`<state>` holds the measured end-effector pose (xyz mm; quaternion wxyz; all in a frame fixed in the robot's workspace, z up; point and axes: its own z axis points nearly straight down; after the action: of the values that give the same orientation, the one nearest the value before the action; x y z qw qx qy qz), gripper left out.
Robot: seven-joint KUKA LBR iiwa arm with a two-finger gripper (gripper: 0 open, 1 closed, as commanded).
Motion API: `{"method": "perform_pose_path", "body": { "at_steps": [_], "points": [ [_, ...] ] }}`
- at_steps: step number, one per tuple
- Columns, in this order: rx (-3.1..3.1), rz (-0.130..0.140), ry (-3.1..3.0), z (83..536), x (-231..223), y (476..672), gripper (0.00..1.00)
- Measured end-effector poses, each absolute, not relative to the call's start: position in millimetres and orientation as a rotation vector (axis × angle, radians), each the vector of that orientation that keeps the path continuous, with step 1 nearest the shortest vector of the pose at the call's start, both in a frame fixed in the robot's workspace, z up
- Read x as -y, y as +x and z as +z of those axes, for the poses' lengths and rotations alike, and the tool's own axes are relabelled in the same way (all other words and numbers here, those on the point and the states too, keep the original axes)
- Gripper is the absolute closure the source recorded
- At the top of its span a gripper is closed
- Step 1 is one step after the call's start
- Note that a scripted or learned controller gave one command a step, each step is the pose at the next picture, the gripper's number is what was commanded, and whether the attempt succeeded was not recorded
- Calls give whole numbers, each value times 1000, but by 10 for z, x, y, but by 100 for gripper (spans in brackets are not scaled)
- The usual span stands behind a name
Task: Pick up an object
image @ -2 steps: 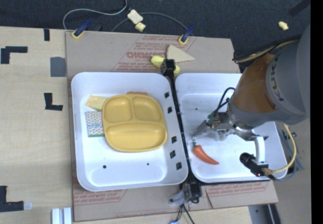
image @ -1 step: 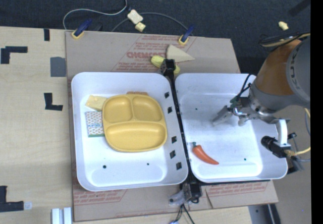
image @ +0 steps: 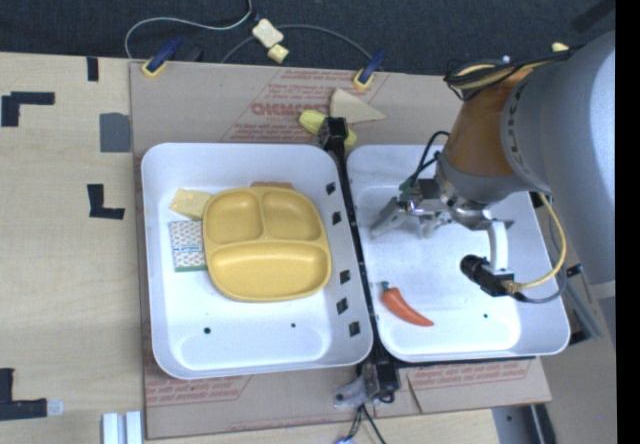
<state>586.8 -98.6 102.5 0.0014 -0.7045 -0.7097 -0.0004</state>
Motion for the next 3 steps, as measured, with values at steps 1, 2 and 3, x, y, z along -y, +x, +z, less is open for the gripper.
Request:
{"method": "perform_pose_path", "body": {
  "at_steps": [1, 2, 3],
  "points": [
    [2237, -14, -2220, 1904, 599, 6734, 0],
    [2208, 15, -2221, 1134, 1049, 5834, 0],
    [2226, -4, -2217, 1881, 583, 5483, 0]
  ]
}}
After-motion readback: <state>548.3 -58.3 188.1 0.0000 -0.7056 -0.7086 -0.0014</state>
